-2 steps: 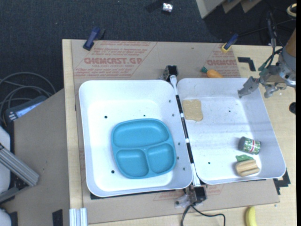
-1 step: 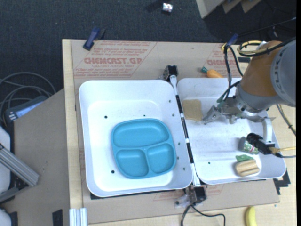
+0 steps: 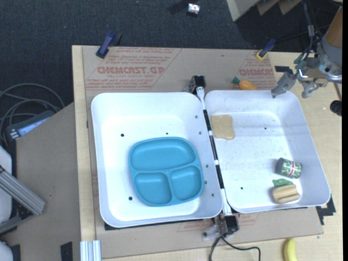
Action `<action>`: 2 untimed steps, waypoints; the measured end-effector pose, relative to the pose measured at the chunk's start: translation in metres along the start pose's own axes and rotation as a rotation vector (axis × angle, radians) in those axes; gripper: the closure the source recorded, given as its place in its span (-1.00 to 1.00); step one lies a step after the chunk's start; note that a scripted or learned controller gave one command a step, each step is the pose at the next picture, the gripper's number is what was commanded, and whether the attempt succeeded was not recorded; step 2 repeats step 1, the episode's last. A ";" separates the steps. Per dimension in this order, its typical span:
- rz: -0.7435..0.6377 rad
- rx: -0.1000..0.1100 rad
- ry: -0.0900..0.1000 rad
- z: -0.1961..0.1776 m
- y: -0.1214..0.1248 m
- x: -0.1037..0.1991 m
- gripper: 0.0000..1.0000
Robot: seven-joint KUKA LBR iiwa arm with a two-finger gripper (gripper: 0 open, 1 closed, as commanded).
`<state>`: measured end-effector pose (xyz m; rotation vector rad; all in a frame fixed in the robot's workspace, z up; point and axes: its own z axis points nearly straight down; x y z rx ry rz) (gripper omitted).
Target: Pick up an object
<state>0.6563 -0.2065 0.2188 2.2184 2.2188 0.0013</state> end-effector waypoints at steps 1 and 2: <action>-0.001 0.005 0.004 0.080 0.010 0.099 -1.00; -0.001 0.005 0.004 0.080 0.010 0.099 -1.00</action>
